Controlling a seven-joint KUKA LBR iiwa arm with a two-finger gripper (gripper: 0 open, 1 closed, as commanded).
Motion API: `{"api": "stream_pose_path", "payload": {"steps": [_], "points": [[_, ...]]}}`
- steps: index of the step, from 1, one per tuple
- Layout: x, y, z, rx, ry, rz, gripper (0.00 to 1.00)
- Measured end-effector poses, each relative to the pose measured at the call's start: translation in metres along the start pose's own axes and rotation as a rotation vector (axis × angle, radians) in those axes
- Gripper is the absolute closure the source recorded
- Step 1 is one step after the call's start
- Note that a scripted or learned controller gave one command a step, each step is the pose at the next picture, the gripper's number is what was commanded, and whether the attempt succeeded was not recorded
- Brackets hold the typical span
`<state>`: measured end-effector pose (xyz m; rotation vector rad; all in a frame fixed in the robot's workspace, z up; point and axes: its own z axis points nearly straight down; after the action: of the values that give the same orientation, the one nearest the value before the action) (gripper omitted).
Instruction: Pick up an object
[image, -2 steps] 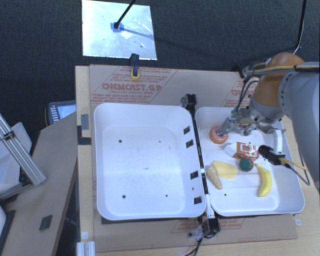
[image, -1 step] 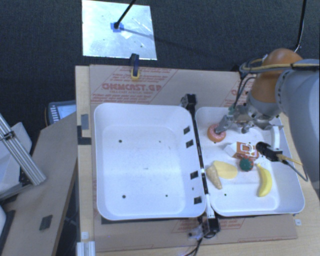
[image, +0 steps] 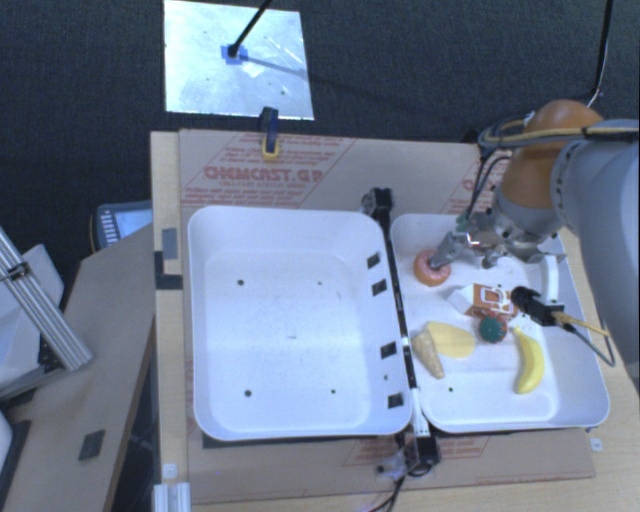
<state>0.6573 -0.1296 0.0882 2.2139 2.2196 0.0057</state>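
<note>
My gripper (image: 447, 253) hangs low over the back left part of the right bin (image: 580, 405). Its tip is right at the top edge of an orange-pink ring-shaped toy (image: 431, 271), which lies on the bin floor. A white and orange box (image: 486, 298) lies just right of the ring. In front of the box are a small teal ball (image: 491, 329), a yellow banana (image: 528, 362), a pale yellow rounded piece (image: 453, 340) and a cream cone-shaped piece (image: 428, 354).
The left bin (image: 215, 300) stands beside the right one, with a black hinged divider (image: 392, 300) between them. Both rest on a cardboard sheet (image: 270, 165). The arm's grey body (image: 600, 200) fills the right side above the bin.
</note>
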Motion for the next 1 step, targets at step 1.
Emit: {"api": "stream_pose_path", "payload": {"steps": [1], "points": [[0.0072, 0.002, 0.0003, -0.001, -0.001, -0.002, 0.0]]}}
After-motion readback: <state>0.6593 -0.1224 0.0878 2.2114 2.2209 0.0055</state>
